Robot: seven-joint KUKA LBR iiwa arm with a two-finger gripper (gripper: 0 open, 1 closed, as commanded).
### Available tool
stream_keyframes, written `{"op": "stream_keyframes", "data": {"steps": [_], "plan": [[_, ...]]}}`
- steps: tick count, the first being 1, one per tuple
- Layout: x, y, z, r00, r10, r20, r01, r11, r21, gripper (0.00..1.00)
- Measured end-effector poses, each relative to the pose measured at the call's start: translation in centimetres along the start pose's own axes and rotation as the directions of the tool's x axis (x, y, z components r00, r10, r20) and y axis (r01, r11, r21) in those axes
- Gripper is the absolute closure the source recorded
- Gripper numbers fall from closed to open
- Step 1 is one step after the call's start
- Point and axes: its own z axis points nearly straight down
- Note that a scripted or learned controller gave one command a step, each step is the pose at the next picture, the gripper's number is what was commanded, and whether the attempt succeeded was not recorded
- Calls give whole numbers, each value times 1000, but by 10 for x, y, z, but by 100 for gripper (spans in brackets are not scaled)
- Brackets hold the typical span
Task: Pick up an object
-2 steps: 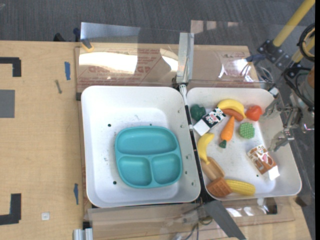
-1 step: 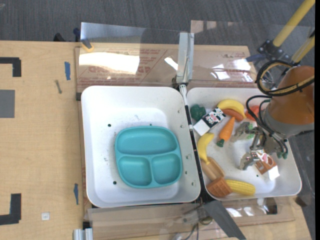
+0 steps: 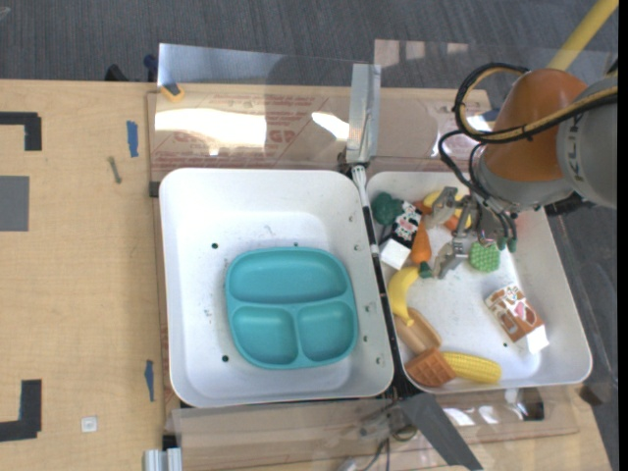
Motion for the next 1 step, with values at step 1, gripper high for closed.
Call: {"op": "stream_keyframes", "data": {"steps": [1], "plan": [[-5, 23, -2, 990, 141, -14, -141, 990, 14, 0]]}}
